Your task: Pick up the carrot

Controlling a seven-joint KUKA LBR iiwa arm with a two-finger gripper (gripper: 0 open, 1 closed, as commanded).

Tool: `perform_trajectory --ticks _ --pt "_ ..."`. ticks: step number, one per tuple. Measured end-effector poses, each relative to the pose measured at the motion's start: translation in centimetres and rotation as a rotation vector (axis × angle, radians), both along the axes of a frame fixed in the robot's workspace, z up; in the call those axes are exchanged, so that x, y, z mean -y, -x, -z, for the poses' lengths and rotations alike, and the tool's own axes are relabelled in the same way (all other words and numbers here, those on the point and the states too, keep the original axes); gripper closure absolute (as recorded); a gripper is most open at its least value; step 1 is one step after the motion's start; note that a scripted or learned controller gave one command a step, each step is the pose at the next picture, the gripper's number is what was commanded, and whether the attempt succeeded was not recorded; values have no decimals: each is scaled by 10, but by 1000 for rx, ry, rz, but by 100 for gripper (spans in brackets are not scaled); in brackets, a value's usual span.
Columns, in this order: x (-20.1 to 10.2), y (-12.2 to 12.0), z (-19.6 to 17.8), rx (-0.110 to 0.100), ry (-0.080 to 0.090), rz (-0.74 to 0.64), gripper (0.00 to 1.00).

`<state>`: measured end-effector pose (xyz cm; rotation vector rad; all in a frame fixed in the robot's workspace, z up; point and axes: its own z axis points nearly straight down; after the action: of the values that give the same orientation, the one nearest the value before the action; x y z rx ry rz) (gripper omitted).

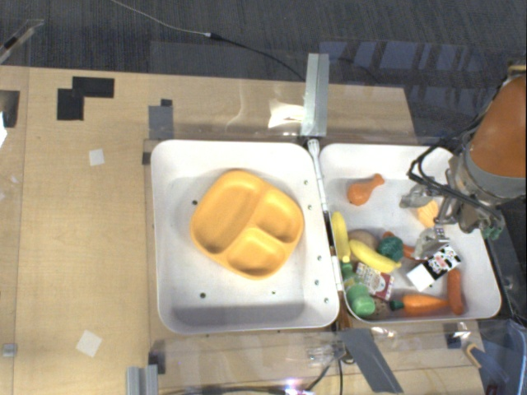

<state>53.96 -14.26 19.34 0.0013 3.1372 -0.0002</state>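
Poised over the right bin [491, 299] at about three o'clock, gripper [434, 239] state impossible to tell, with the carrot [422, 304] lying unheld among toy food at five o'clock.

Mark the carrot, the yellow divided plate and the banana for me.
carrot [422, 305]: camera view, middle of its orange body, right bin's near edge.
yellow divided plate [216, 214]: camera view, floor of its largest compartment.
banana [375, 257]: camera view, middle of its curve.
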Motion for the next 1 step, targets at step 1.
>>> perform_trajectory --ticks 1 --pt "31 -56 73 -1 -1 283 0"
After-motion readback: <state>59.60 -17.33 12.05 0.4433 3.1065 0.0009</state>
